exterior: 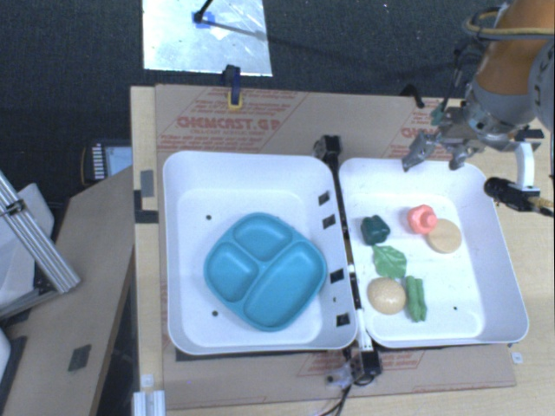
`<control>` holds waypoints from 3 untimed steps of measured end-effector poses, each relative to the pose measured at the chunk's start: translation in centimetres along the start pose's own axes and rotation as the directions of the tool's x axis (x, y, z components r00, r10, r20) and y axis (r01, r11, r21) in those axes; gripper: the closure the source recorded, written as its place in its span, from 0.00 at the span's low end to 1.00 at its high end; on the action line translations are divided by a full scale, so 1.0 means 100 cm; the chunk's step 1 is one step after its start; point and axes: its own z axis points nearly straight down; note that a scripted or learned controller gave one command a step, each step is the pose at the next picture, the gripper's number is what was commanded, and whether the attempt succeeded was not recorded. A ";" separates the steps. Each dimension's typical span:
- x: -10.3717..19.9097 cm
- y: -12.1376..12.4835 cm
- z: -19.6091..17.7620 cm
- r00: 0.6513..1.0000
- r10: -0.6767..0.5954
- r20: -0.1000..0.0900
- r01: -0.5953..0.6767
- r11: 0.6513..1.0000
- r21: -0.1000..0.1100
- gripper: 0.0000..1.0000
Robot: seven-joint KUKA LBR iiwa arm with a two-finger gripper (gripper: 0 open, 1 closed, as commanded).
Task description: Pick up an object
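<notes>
My gripper hangs over the far edge of the right bin, open, with nothing between its fingers. Below it in that bin lie several small things: a pink piece, a tan disc, a dark green lump, a light green leafy piece, a beige round piece and a green pod. The pink piece is the nearest to the gripper, a short way toward the front.
The left bin holds a blue divided plate. A black hinge strip runs between the two bins. Both bins rest on a cardboard sheet. Metal rails stand at the far left.
</notes>
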 end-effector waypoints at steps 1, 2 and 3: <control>0.000 0.002 -0.009 1.000 -0.002 0.002 0.002 1.000 -0.013 0.00; -0.004 -0.006 0.040 1.000 0.000 0.002 0.000 1.000 -0.010 0.00; 0.005 -0.010 0.090 1.000 -0.003 0.001 0.003 1.000 -0.011 0.00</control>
